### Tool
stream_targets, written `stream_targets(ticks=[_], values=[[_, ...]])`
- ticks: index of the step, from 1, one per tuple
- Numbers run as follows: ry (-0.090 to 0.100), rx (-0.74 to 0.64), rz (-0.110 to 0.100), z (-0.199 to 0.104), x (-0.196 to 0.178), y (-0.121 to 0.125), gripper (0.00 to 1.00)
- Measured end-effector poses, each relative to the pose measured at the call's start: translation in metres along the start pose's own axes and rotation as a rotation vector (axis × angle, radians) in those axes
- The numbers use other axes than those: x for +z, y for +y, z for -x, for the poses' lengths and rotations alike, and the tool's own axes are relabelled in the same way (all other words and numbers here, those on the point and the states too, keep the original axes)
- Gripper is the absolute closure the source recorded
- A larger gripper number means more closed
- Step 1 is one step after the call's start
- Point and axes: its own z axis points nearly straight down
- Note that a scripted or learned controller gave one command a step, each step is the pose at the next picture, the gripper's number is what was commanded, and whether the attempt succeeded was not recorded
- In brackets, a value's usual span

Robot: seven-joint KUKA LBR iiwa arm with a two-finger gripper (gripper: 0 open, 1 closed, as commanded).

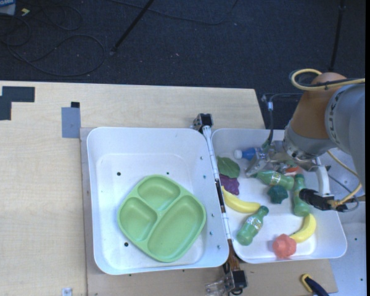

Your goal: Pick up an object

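A green divided plate (162, 217) is sat in the left bin (98, 165); toys are piled in the right bin (333, 242). The end effector (272, 163) is lowered among them, grip state can't be told.

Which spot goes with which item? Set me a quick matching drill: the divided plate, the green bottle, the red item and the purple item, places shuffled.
Things:
1. green divided plate
2. green bottle
3. red item
4. purple item

Places:
A. near the front edge of the right bin, just below a banana
B. in the left bin
C. against the right bin's left wall, under a green leaf-shaped piece
D. lower middle of the right bin, just right of the other banana's tip

Pairs: 1-B, 2-D, 3-A, 4-C
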Motion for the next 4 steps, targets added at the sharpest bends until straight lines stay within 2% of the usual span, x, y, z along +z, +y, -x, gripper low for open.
stream_targets(ticks=[1, 2, 3, 4], values=[[0.001, 0.004, 0.000, 0.001, -0.011, 0.000, 1.00], [0.001, 0.005, 0.000, 0.001, -0.011, 0.000, 0.00], [0.000, 0.001, 0.000, 0.027, 0.000, -0.023, 0.00], [0.001, 0.006, 0.000, 0.028, -0.010, -0.023, 1.00]])
